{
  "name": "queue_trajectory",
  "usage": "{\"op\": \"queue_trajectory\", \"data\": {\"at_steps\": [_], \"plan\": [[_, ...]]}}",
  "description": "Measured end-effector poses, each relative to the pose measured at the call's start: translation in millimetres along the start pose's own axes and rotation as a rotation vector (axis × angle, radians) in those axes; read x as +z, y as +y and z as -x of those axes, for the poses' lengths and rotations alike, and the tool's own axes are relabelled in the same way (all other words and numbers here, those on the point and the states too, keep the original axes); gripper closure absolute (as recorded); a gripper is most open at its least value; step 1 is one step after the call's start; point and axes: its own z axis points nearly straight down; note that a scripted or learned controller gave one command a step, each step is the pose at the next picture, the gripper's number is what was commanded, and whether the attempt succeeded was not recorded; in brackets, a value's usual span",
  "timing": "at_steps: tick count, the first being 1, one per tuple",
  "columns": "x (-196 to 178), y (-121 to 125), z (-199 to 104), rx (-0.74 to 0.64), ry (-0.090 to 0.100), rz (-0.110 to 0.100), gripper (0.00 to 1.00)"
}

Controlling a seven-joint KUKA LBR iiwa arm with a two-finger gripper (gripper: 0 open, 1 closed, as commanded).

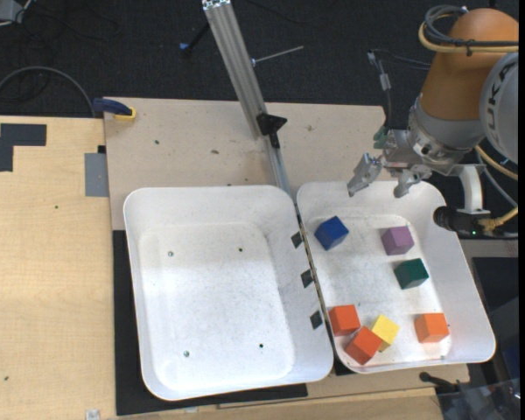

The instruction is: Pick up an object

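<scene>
Desk [201,138]: plain wood-looking top, carried both bins side by side, with a lighter wooden panel off to the far left.
Left bin [157,208]: shallow and white, just a few dark specks on its floor.
Metal rail [241,68]: slanted silvery bar that came down from the top toward the gap between the bins.
Right bin [472,322]: also white, and this was where all the blocks sat.
Blue block [332,233]: near the back left of the right bin, on its own.
Orange blocks up front [345,319]: one squarish one, with a redder one [363,346] tilted just beside it toward the front rim.
Yellow block [385,330]: small, touching the redder one, turned diamond-wise.
Purple block [397,240]: toward the back right, well apart from the blue one.
Green block [411,273]: just in front of the purple one.
Last orange block [431,327]: front right corner area, alone.
Hand [385,180]: hung over the back rim of the right bin, fingers spread apart with nothing between them, clear of every block.
Arm [459,68]: grey with the orange band, came in from the right.
</scene>
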Motion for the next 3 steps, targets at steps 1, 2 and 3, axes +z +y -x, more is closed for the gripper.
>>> {"op": "queue_trajectory", "data": {"at_steps": [1, 2, 3], "plan": [[87.4, 20.8, 36.9, 0.005, -0.001, -0.008, 0.0], [82.0, 22.7, 36.0, 0.003, -0.001, 0.0, 0.0], [82.0, 22.7, 35.8, 0.002, -0.001, 0.0, 0.0]]}}
